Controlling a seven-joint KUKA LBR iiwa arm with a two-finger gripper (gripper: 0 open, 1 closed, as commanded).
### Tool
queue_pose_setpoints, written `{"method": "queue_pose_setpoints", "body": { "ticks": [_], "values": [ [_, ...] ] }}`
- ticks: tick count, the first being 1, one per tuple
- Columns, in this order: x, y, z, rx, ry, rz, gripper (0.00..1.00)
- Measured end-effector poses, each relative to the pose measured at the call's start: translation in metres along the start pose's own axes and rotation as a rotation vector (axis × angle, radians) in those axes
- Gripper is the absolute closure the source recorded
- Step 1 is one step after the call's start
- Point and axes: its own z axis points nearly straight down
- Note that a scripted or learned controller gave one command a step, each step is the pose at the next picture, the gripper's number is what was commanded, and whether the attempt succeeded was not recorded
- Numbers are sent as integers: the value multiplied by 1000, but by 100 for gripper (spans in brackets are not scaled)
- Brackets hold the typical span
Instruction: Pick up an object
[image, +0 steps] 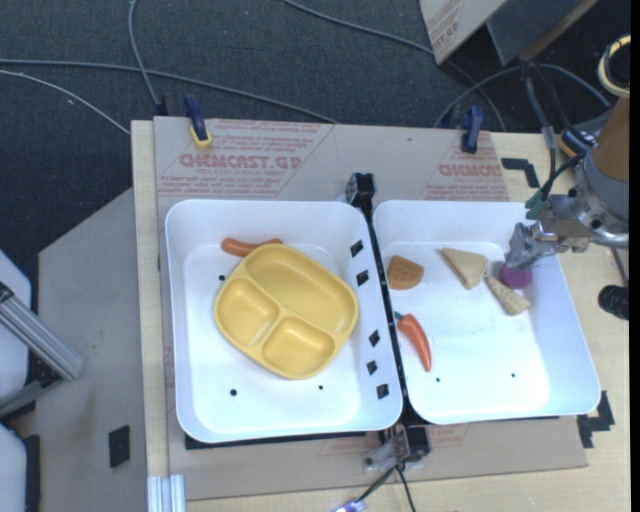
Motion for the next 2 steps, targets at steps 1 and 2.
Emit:
{"method": "queue_pose_setpoints", "body": {
  "ticks": [1,2],
  "values": [
    [60,2,4,7,4,-5,100],
    [121,6,13,9,4,-5,100]
  ]
}}
